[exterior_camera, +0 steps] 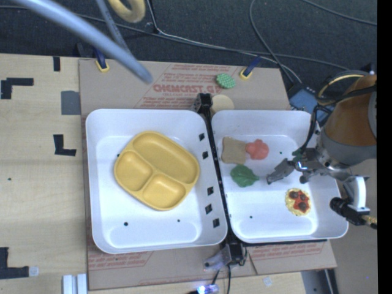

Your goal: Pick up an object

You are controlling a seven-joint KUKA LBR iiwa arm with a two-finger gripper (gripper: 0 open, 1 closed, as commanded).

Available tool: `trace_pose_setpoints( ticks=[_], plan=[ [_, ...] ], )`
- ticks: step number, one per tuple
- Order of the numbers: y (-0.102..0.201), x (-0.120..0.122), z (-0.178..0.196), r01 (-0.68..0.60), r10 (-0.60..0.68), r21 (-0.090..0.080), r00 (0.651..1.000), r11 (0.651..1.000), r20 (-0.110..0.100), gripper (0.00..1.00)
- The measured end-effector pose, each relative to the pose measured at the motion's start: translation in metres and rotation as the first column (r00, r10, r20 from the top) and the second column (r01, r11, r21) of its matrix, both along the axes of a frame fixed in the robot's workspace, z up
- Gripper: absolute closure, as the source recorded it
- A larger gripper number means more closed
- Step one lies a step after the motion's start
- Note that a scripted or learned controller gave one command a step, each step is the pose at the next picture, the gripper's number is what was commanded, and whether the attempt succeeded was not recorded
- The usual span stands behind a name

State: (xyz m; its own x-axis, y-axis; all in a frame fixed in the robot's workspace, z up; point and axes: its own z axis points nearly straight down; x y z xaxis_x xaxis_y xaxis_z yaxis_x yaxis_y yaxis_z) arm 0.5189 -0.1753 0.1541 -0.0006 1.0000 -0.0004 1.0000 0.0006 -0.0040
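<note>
The right bin (269,230) holds a tan bread-like piece (233,150), a red lumpy toy (258,149), a green leafy toy (244,176) and a small pizza-like disc (297,201). My gripper (277,174) reaches in from the right and hangs low over the bin's middle. Its dark tip is just right of the green toy and up-left of the pizza disc. I see nothing held in it. The grey arm with its orange band (352,124) stands over the bin's right edge.
The left bin (147,234) carries a yellow divided tray (157,169). A green dotted piece (225,80) and a tan round piece (223,101) lie on the cardboard behind the bins. A grey pole (73,20) slants across the upper left, and cables run along the back.
</note>
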Motion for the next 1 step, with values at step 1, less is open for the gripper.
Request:
trace_pose_setpoints(
  ticks=[1],
  plan=[
    [-0.0039, 0.0005, -0.0445, 0.0, 0.0, 0.0, 1.0, 1.0, -0.001, 0.0]
  ],
)
